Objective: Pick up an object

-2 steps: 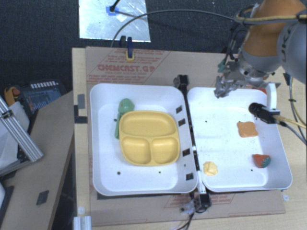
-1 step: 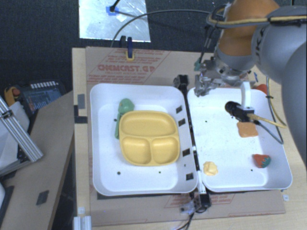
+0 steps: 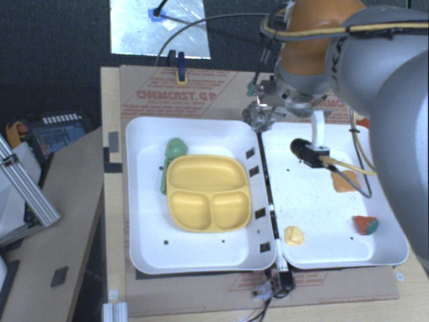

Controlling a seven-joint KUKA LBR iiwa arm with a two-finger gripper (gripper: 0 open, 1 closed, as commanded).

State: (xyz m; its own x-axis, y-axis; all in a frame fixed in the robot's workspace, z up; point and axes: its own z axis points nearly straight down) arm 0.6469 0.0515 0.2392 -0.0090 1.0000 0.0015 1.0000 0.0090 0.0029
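A yellow divided tray (image 3: 205,193) lies in the left bin (image 3: 144,247), and a green object (image 3: 173,151) pokes out from behind its far left corner. In the right bin (image 3: 385,250) a small pale yellow piece (image 3: 293,235) sits near the front left. A red and teal object (image 3: 366,225) rests at the front right, and a flat orange piece (image 3: 345,180) lies right of the middle. My gripper (image 3: 260,117) hangs over the far end of the divider between the two bins, apart from all of these things.
The grey arm fills the upper right and hides the right bin's far right corner. A cardboard sheet (image 3: 188,89) lies under the bins. A foil square (image 3: 159,15) sits behind the bench, and a metal rail (image 3: 23,186) stands at the left.
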